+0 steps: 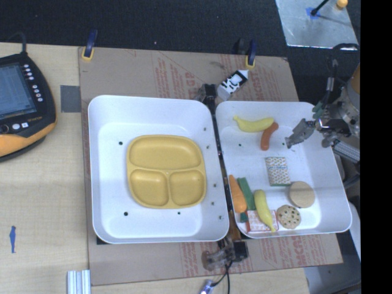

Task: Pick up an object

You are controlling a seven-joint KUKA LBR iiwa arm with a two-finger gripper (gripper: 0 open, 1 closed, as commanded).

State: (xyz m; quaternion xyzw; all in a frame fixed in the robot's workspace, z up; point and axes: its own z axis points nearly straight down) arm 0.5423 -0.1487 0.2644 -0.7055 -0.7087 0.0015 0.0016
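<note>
My gripper hangs over the right bin near its far right side, with nothing visibly held. Just to its left lie a yellow banana and a reddish sausage. Below it rests a patterned square packet. Toward the bin's front sit a tan round disc, a speckled cookie, a small yellow banana, a green piece and an orange carrot. The arm enters from the right edge.
The left bin holds a yellow divided plate. A black and orange teach pendant lies on the bench at far left. Clamps and a black-and-white tag sit behind the bins.
</note>
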